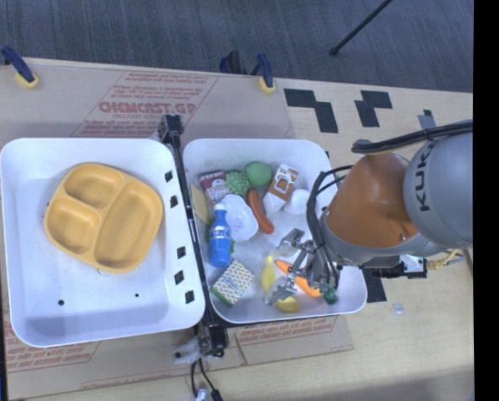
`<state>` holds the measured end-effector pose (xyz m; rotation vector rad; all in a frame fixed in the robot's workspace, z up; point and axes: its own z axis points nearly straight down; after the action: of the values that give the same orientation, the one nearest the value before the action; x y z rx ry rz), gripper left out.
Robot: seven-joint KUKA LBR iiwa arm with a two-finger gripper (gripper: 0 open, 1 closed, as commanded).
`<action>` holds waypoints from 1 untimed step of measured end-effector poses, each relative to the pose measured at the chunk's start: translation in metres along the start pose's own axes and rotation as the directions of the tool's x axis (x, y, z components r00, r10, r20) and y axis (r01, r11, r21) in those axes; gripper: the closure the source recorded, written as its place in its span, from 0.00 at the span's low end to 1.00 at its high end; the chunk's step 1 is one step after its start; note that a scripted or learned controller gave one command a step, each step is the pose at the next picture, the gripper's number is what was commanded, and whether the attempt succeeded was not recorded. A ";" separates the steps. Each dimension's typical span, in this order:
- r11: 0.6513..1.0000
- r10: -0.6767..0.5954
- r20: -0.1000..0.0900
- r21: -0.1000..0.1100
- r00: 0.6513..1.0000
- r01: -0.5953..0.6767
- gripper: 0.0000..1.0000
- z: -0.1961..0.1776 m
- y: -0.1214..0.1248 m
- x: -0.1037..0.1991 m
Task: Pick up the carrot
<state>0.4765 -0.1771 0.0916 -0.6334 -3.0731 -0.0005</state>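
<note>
The gripper (303, 276) sits low in the right bin (343, 301), its fingers closed around an orange piece (309, 289), not clearly the carrot. The carrot (260, 211) lies farther up that bin, beside the green ball (258, 174); it looks light, stiff and smooth, best pinched across its middle.

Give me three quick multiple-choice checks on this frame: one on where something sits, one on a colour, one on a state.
1. Where does the yellow divided plate lie?
A. left bin
B. right bin
C. on the cardboard

2. What colour is the bottle in the right bin?
A. red
B. blue
C. black

3. How does the carrot stand with the gripper?
A. clamped between the fingers
B. lying in the bin, apart from the gripper
C. resting on the plate

Answers: 1 A, the plate lies on the left bin's floor. 2 B, its body is blue. 3 B, the carrot lies below the green ball, while the gripper sits lower in the bin.
</note>
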 end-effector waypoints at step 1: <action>0.980 -0.197 -0.001 0.000 0.980 0.197 0.00 0.000 0.032 0.014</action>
<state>0.4762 -0.1421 0.0913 -0.3262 -3.1194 -0.0014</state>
